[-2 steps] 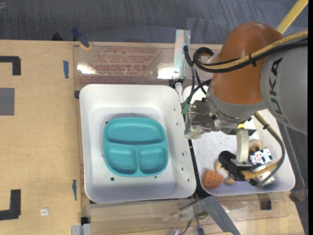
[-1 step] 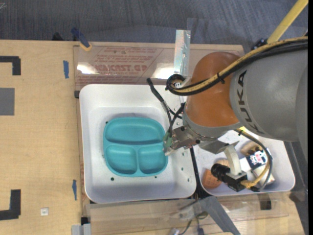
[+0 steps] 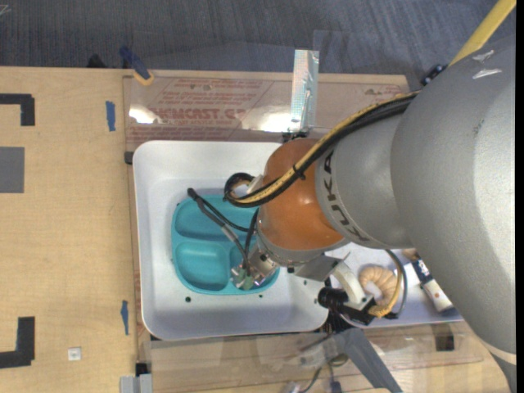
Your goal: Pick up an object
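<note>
- Jaws (image 3: 248,275) low over the near right corner of a teal two-compartment tray (image 3: 201,244); spread hidden under the wrist, so cannot tell whether released or clenched.
- Tray flat in the left white bin (image 3: 151,219), partly covered by the grey arm (image 3: 393,170).
- One coiled tan object (image 3: 378,282) and one white marker-like piece (image 3: 431,291) in the right bin.
- Two bins on the counter (image 3: 65,219).

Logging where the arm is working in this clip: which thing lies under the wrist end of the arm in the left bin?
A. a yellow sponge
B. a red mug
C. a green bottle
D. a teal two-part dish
D: a teal dish with two hollows lies in the left bin, and the wrist end of the arm sits over its right edge.
</note>
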Available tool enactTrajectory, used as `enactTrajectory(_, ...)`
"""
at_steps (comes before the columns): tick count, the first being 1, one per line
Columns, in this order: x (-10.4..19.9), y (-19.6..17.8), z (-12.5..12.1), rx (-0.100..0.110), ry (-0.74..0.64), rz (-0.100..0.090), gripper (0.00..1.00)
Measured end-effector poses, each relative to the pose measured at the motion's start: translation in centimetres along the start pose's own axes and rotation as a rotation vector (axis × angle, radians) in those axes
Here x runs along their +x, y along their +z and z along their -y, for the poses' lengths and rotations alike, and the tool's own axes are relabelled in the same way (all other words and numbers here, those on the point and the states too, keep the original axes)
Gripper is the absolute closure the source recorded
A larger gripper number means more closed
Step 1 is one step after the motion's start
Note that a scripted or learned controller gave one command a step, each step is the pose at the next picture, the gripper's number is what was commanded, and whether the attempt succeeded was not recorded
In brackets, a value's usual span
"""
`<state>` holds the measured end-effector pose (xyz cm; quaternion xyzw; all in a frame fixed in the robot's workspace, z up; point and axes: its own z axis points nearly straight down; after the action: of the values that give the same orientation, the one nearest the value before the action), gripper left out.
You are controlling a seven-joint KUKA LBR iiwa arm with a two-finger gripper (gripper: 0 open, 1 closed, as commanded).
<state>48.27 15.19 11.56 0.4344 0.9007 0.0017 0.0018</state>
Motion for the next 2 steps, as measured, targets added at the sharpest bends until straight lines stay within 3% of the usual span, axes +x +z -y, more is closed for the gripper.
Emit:
enactTrajectory(1,2.7,0.8,-4.4,-0.034,0.420,0.011,1.00)
enactTrajectory(2,2.0,1.6,-6.3,-0.007,0.777,0.009,1.00)
